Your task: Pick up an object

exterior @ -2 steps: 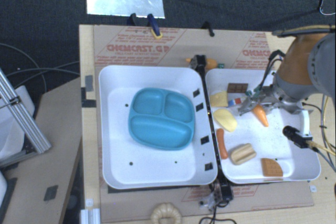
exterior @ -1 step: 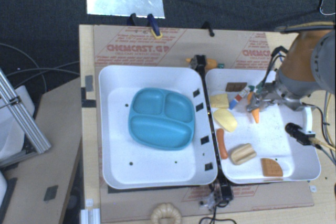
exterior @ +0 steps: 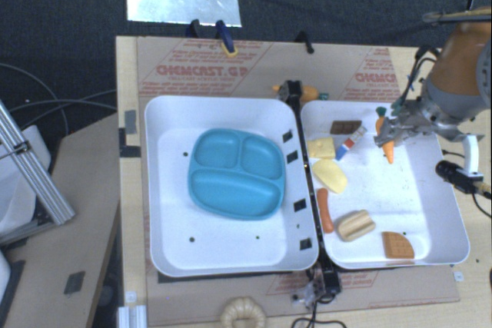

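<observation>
My gripper (exterior: pixel 389 136) hangs low over the far right part of the right bin (exterior: pixel 446 219). An orange carrot (exterior: pixel 390 154) pokes out from directly beneath it, and the gripper covers the carrot's upper part. To its left lie a small red, white and blue tube (exterior: pixel 346 145), a brown chocolate bar (exterior: pixel 345 127), a yellow cheese wedge (exterior: pixel 321 147) and a pale yellow lump (exterior: pixel 330 176). Nearer the front are a red sausage (exterior: pixel 326 210), a bread roll (exterior: pixel 355 224) and a brown biscuit (exterior: pixel 397 245).
The left bin (exterior: pixel 165 165) holds a blue divided plate (exterior: pixel 237 173). A black-clipped divider (exterior: pixel 301 165) runs between the bins. The grey arm with its orange band (exterior: pixel 461 57) enters from the upper right, and a black cable fitting (exterior: pixel 457 174) overhangs the right bin's edge.
</observation>
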